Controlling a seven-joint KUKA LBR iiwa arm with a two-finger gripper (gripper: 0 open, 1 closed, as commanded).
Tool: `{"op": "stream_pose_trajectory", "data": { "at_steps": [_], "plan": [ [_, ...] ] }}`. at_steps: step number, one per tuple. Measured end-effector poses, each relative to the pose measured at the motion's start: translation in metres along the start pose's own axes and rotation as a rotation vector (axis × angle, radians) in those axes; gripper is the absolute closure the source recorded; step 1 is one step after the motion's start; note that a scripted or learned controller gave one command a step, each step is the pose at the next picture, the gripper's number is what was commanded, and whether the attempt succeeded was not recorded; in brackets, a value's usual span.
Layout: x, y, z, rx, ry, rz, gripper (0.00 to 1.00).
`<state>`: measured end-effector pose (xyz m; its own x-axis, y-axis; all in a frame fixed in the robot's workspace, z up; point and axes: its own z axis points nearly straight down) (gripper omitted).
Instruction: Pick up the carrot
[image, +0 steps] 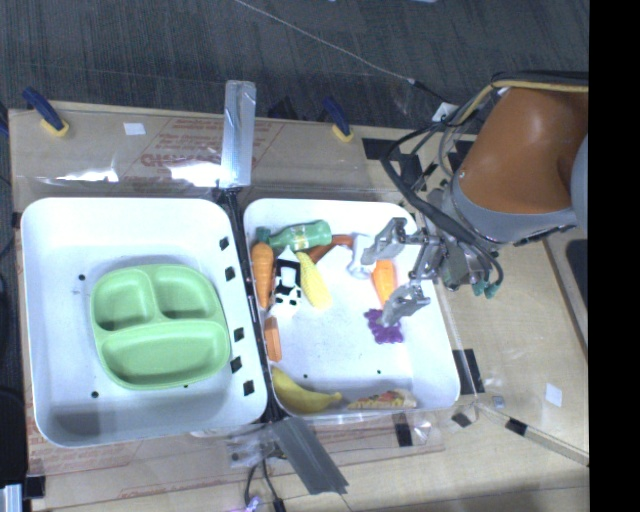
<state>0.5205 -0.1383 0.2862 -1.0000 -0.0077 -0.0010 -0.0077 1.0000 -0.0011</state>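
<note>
The gripper (381, 270) is down in the right bin (440, 345), fingers spread wide, and an orange carrot (384, 282) sits right between them, not visibly clamped. A second carrot (262, 272) lies well off to its far side by the bin's wall. Purple grapes (384, 327) rest just below the gripper.

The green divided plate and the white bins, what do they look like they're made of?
The green divided plate looks like moulded plastic, matte: even colour, rounded compartment walls, soft sheen. The two white bins look like thin formed plastic, slightly glossy, with rounded corners. This is judged from their look only.
</note>
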Motion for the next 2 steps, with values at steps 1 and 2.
{"op": "stream_pose_trajectory", "data": {
  "at_steps": [1, 2],
  "plan": [
    [-0.041, -0.014, 0.1, -0.002, 0.009, 0.132, 0.0],
    [-0.062, -0.052, 0.156, -0.001, 0.004, 0.309, 0.0]
  ]
}}
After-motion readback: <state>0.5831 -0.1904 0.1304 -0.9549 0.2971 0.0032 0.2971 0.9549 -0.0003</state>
